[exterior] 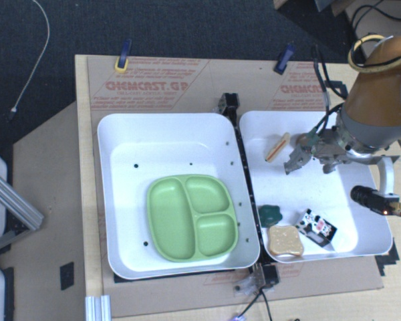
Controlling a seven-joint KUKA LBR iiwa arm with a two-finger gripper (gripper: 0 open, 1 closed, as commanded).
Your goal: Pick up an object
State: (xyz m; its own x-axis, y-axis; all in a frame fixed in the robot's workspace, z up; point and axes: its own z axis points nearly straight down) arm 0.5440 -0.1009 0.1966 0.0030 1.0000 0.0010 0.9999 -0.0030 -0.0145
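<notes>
Arm: the grey arm with its orange band (381, 59) reaches in from the right and hangs over the far part of the right bin (361, 249).

Gripper: the gripper (312, 166) sits above the bin floor; its two fingers stand apart, one pointing left toward the stick and one to the right, with nothing between them.

Candidate objects, right bin: a tan stick (277, 147) lies tilted at the far left of the bin, just beside the left finger but not visibly touched by it. A dark green lump (270, 214) lies near the left wall. A tan bread-like piece (285, 241) rests at the near left corner. A small black and white item with red marks (317, 228) lies just to the right of the bread-like piece.

Left bin: the left bin (113, 139) holds a green divided plate (192, 217) in its near half.

Progress: judged from this view, the pick has not been made. Every object rests on a bin floor and the gripper carries nothing.

Remaining: the gripper must line up over one object, descend, close on it and lift it clear.

Likely target: the stick is nearest the gripper, though which object is meant cannot be told.
</notes>
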